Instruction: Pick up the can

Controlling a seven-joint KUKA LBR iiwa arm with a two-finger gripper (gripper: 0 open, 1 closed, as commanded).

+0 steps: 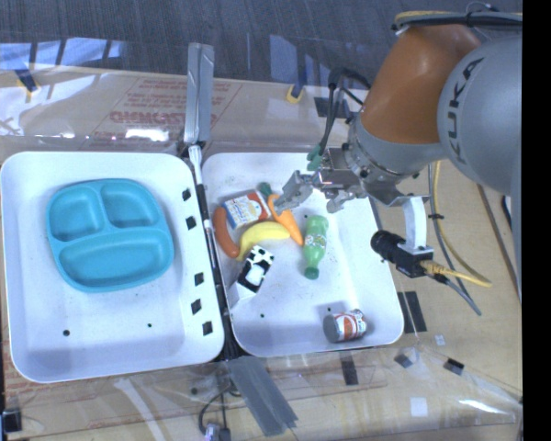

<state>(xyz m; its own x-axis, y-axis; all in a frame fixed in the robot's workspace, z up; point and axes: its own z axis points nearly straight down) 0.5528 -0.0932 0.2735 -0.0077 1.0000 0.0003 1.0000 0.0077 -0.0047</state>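
Camera view, nearest first: the can (346,324) lies on its side by the near rim of the right bin (376,274), well apart from everything else. Farther in sit a black-and-white toy (255,268), a green bottle (314,244), a banana (263,235) and a carton (243,209). Above these hangs the gripper (305,189), its fingers spread with nothing between them, well beyond the can. A blue divided plate (110,231) rests in the left bin (28,320).
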